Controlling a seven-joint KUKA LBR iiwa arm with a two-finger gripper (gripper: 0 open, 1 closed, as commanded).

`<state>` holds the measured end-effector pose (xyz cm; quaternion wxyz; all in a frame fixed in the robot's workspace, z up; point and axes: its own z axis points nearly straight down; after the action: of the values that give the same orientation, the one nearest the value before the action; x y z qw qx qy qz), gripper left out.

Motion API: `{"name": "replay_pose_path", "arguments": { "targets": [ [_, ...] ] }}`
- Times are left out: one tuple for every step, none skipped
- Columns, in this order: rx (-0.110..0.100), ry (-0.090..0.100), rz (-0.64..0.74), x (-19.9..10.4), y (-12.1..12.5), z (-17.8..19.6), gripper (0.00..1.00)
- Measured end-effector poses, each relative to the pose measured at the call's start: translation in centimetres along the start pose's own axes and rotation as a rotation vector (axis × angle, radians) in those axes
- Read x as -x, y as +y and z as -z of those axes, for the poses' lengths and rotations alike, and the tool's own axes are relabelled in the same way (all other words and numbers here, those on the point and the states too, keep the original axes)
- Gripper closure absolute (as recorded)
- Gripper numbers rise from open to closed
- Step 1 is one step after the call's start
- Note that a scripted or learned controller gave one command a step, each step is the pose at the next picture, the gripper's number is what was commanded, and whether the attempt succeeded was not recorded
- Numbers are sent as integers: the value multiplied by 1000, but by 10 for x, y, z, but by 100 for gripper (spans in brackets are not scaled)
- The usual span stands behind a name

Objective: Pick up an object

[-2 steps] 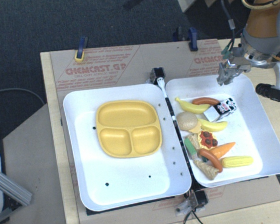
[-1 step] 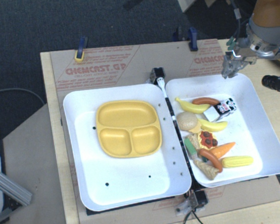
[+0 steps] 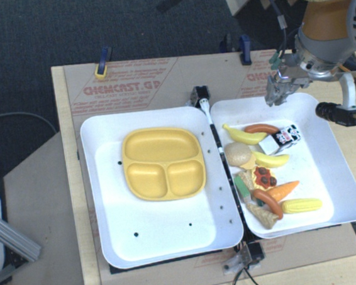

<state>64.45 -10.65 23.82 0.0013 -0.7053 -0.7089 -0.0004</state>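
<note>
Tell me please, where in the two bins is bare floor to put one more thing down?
Left bin: bare floor in front of the yellow divided tray and along its left side. Right bin: bare strip along the right wall and the far corner under the gripper. Crowded: the toy food pile beside the divider.

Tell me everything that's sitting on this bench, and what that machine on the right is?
Bins: 2, white, side by side on the bench.
Divided plate: 1, yellow, in the left bin.
Bananas: 2, yellow, in the right bin.
Sausage: 1, red, far end of the right bin.
Black-and-white toy: 1, beside the sausage.
Round bun-like piece: 1, beige, near the divider.
Carrot: 1, orange, near end of the right bin.
Corn cob: 1, yellow, near end of the right bin.
Clamps: 2, one yellow-tipped, one blue, on the board's far edge.
Gripper: 1, grey, above the right bin's far edge.
</note>
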Motion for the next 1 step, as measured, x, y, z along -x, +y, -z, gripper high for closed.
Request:
{"name": "replay_pose_path", "arguments": {
  "targets": [
    [-2, 0, 0, -55, -20, 2, 100]
  ]
}}
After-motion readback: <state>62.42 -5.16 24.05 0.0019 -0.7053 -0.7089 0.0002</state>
